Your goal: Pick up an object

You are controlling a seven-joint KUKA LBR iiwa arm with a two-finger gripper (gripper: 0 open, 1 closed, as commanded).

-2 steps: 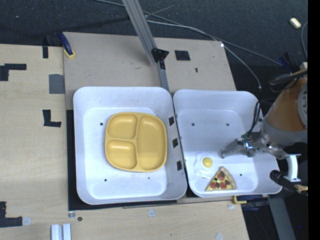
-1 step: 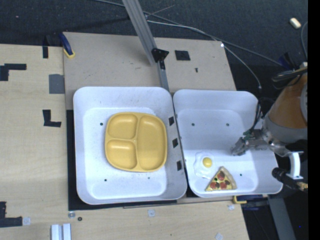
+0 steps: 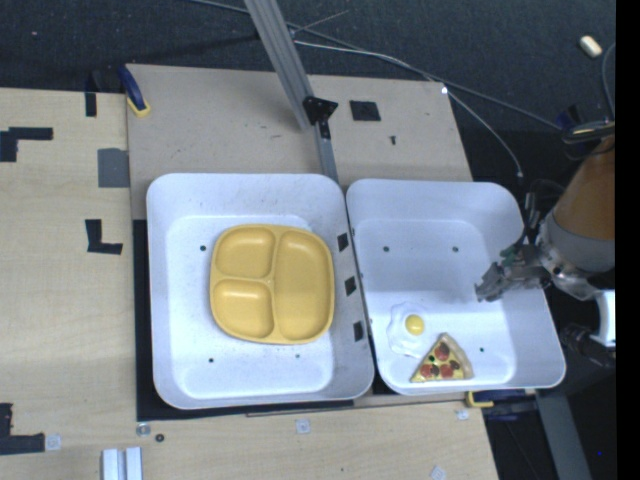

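Two toys, a fried egg [image 3: 408, 328] and pizza slice [image 3: 442, 360], share the right bin [image 3: 430, 218]. Gripper [image 3: 492, 286] hovers nearby (grip state, can't tell).

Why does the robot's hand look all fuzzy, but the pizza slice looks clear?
In the camera view, the gripper is dark and a little smeared against the bright white right bin, so its fingers blur together; the pizza slice and fried egg are sharper, and the yellow plate is evenly lit.
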